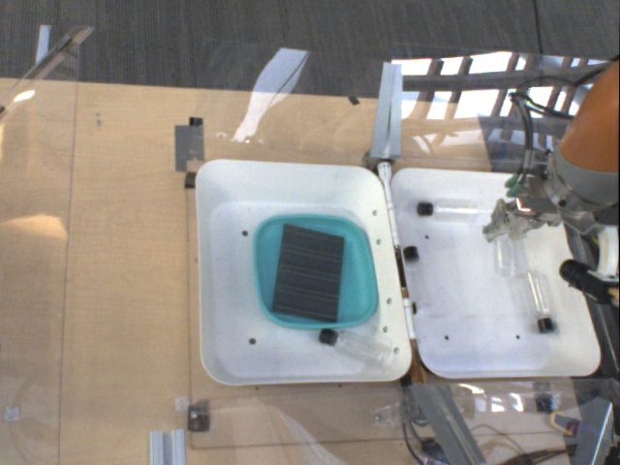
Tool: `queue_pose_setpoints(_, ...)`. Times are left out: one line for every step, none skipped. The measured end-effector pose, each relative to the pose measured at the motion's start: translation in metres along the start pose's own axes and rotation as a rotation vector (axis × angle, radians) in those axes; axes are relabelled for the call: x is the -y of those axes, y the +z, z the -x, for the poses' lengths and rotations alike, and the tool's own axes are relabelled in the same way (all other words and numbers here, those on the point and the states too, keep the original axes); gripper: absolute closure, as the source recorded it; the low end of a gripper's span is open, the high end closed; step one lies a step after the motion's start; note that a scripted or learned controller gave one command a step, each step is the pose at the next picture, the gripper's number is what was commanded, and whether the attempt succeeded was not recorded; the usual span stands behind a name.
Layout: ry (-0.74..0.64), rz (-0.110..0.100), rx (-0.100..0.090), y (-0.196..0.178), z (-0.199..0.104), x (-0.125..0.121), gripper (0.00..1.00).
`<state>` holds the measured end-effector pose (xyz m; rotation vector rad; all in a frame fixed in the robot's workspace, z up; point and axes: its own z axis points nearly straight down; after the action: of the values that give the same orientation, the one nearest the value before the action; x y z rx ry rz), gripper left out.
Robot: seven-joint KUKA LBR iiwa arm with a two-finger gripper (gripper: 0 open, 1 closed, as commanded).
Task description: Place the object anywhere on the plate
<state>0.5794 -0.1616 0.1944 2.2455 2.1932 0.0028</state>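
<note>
Your gripper point(511, 223) hovers over the right bin point(465, 356); its fingers' state can't be told. A ribbed dark slab point(309, 272) lies on the glossy teal plate point(360, 289).

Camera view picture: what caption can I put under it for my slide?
A dark ridged block lies on a teal plate in the left bin, while the gripper hovers over the right bin.
</note>
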Motion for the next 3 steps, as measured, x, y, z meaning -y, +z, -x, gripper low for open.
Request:
queue_pose_setpoints(-0.052, -0.004, -0.001, 0.009, -0.062, 0.064, 1.0)
queue_pose_setpoints(-0.202, -0.001, -0.001, 0.012, -0.139, 0.044, 1.0)
queue_pose_setpoints(-0.283, -0.001, -0.001, 0.012, -0.233, 0.041, 1.0)
